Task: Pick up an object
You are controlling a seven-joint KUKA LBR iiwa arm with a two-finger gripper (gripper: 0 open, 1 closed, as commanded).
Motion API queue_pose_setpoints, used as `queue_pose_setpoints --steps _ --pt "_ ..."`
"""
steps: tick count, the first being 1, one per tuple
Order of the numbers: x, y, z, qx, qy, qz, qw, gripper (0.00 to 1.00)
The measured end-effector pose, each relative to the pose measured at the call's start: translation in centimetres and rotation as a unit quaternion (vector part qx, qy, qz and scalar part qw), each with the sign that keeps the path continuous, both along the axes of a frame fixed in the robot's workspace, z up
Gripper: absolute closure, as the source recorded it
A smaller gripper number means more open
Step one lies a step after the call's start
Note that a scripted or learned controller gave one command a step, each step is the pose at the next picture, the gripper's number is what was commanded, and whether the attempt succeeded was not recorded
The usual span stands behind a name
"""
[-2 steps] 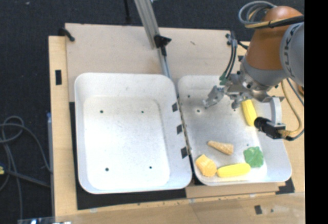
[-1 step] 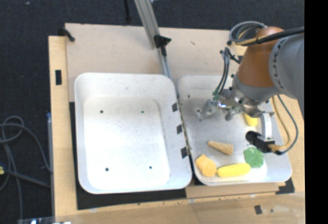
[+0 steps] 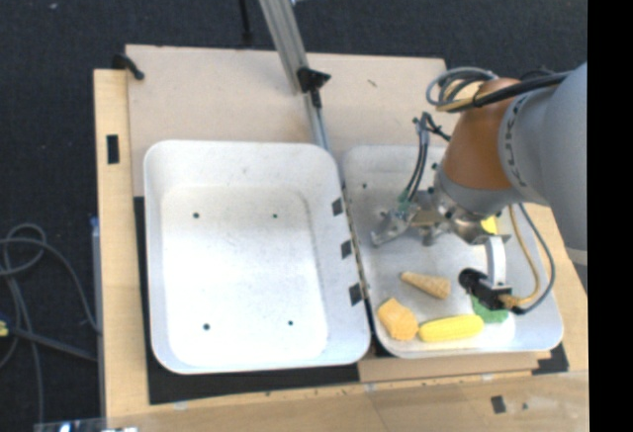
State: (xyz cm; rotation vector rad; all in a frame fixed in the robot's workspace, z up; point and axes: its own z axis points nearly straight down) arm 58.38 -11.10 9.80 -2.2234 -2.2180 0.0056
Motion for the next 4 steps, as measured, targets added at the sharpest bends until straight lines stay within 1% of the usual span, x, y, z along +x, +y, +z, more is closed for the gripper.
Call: queue_pose_setpoints --steps 1,2,3,4 --pt "0.2 -0.1 1.4 0.0007 -0.004 -0.004 1.0000 1.00" --pt "0.1 -0.1 7.9 0.0001 -0.005 0.000 1.0000 1.00" --pt "0.3 -0.3 12.8 0.0001 -0.006 0.002 1.0000 1.00" --pt "-0.7 4.2 12.3 0.0011 -0.002 0.004 1.0000 1.00"
